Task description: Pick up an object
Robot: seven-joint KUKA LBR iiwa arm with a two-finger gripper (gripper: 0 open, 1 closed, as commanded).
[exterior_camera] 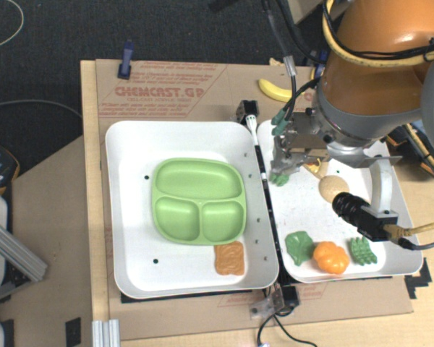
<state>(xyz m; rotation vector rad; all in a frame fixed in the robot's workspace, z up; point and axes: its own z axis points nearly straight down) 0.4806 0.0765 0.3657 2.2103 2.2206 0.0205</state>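
Well left of the end effector [281, 170] lie a green tray [199, 199] and a waffle [230, 258], out of play in the left bin [126, 194]. The end effector hangs low at the right bin's [390, 266] near-left wall; whether it is released or clenched I cannot tell. To its right an egg [333, 188], and nearer the camera broccoli [299, 246] and an orange [330, 257], lie loose as likely picks.

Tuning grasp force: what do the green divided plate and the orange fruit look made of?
Green divided plate: probably molded plastic, smooth semi-gloss; soft highlights along the compartment ridges, uniform colour. Orange fruit: looks like a toy, likely plastic or rubber; saturated even colour with a faint sheen. Hardness can't be judged from the view.
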